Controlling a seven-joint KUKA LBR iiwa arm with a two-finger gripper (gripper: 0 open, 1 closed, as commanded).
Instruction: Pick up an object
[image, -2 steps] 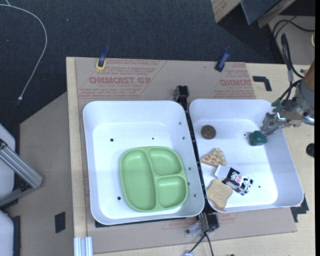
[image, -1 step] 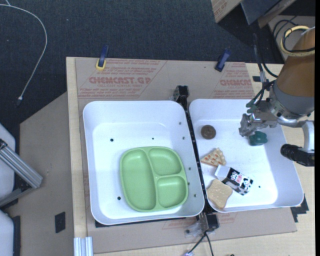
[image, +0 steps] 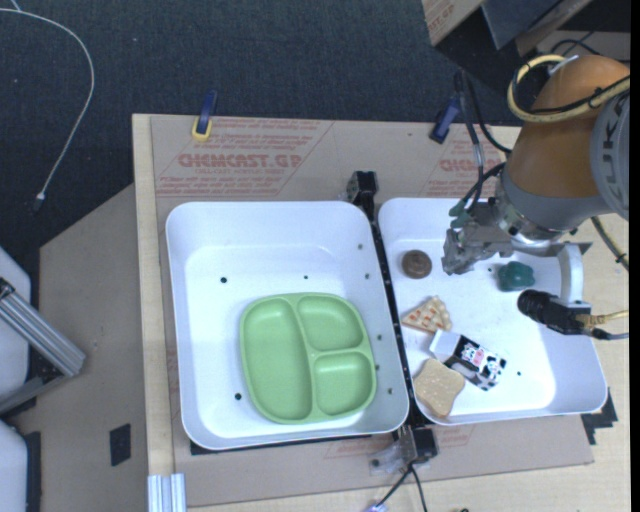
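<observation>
1. Dark carpet surrounds the bench (image: 150, 300).
2. Lower left: a green divided plate (image: 305, 355) in the left bin (image: 190, 240).
3. Lower right: bread (image: 438, 388), a cow toy (image: 478, 364) and a waffle (image: 427, 315) in the right bin (image: 570, 395).
4. Higher up, the gripper (image: 462, 252) hangs beside a brown cookie (image: 417, 263), nothing pinched; a descent here could miss it.
5. Finger spread: cannot tell. The arm partly hides a teal piece (image: 517, 274).

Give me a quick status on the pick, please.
Pincer low in right bin, nothing seen in it. Brown round piece just beside it. Teal piece on its other side.
</observation>
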